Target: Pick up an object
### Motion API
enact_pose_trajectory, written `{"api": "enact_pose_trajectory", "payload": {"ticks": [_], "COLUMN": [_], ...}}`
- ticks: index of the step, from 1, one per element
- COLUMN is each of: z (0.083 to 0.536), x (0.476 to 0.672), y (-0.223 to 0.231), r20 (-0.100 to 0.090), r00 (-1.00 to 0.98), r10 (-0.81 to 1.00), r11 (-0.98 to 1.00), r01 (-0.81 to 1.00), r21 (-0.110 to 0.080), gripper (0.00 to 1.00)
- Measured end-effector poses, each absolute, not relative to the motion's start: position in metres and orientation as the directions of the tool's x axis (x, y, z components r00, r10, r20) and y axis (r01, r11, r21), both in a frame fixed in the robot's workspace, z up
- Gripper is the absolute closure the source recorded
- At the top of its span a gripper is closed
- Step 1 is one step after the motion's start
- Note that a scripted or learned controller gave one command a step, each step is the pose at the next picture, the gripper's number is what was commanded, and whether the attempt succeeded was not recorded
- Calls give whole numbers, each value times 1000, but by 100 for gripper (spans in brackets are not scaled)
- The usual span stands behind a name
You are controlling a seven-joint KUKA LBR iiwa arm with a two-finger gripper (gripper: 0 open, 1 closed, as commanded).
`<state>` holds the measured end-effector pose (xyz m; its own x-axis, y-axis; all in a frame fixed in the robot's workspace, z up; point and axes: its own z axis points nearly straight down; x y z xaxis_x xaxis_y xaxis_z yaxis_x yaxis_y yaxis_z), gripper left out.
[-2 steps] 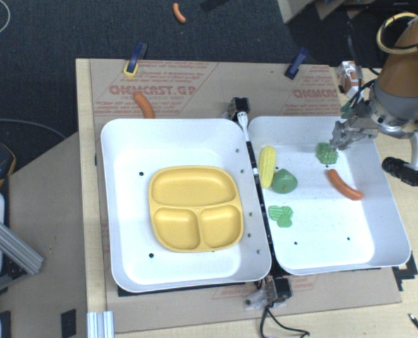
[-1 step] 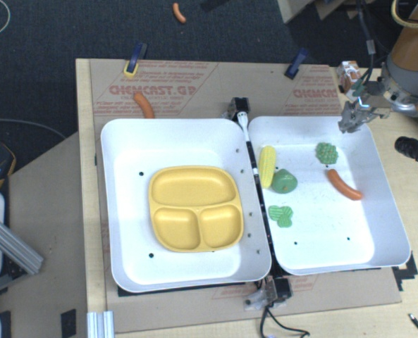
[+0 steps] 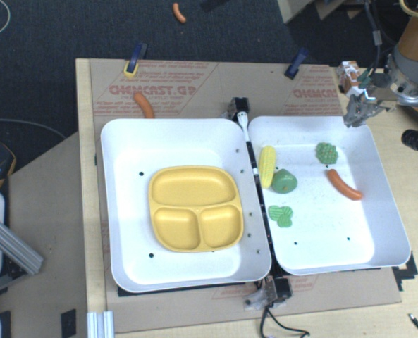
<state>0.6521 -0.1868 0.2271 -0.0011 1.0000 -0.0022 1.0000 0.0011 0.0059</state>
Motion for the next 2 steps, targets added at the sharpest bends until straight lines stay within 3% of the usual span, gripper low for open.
{"api": "enact_pose_trajectory", "payload": {"ticks": [2], "z": [224], "x": [586], "y": [-122], "r20": [3], "r00": [-3], "r10": [1000], "r11": [3], "r01": [1000], "r21": [-4], "gripper": [100]}}
